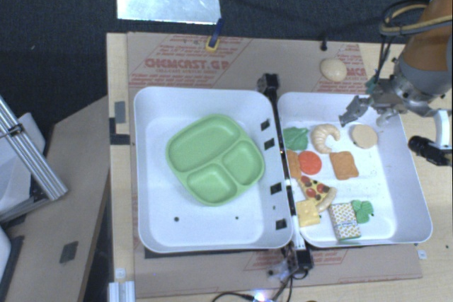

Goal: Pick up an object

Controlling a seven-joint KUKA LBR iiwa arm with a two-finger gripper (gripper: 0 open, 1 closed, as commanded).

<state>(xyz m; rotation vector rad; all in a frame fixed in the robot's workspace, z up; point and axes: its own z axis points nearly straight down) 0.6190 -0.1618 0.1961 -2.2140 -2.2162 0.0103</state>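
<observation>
My pincer (369, 112) hangs spread wide and empty, just above the beige round cookie (364, 136) at six o'clock; I should drop straight, centre, then close.

The right bin's (407, 173) right half is left bare, so room is offered there. Its left half is crowded by the croissant (325, 137), tomato slice (309, 163), toast (344, 165), pizza slice (318, 192) and small box (345, 220).
</observation>
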